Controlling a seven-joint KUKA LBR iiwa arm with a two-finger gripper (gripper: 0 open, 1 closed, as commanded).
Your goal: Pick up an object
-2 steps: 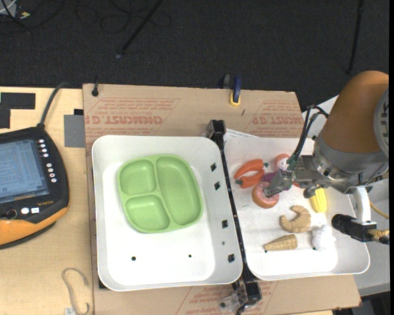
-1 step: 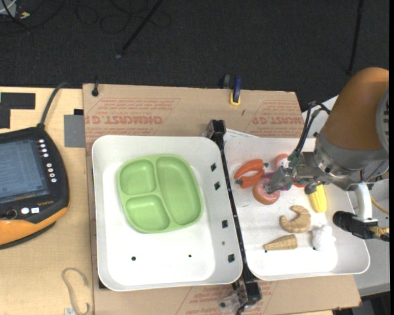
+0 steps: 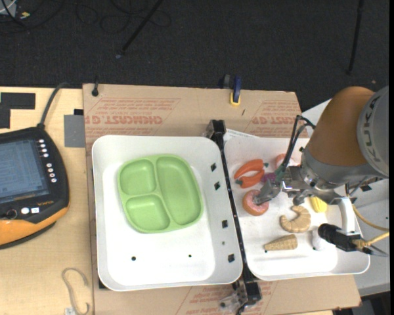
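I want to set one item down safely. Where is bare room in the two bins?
Left bin: bare floor below the green tray, and a strip along its left wall. Right bin: crowded around the end effector, with the orange toy, donut, croissant and cone.

Cardboard-topped bench [image 3: 151,107] with two white bins [image 3: 111,241], seemingly touching.

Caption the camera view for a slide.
KUKA arm's gripper low over toy food in the right bin; green divided plate in the left bin.
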